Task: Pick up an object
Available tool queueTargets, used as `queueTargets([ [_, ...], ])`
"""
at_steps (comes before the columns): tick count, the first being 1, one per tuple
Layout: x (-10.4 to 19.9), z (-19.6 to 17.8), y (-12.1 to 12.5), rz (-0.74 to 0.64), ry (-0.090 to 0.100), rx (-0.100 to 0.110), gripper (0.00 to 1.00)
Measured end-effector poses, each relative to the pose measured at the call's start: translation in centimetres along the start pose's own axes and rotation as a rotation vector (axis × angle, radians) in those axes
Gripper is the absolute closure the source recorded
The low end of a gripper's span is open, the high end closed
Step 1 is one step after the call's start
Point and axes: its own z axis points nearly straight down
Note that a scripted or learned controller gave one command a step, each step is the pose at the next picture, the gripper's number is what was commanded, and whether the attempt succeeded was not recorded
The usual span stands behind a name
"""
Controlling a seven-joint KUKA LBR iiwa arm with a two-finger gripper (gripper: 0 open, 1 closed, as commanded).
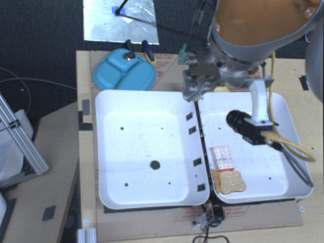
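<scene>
Grey arm [237, 52], broad orange band [258, 9]

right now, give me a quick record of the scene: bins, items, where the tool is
left bin: small dark disc
right bin: pink-and-white packet, tan biscuit just in front of it, near the divider
tool: above the far end of the divider, away from both items
behind bins: blue container

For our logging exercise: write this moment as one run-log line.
gripper: over back-left corner of right bin | in bin: packet, toast | grasp: not yet
</scene>
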Motion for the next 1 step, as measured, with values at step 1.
queueTargets([
  [1, 0.00, -1.11, 0.09, -0.007, 0.001, -0.003, 1.00],
])
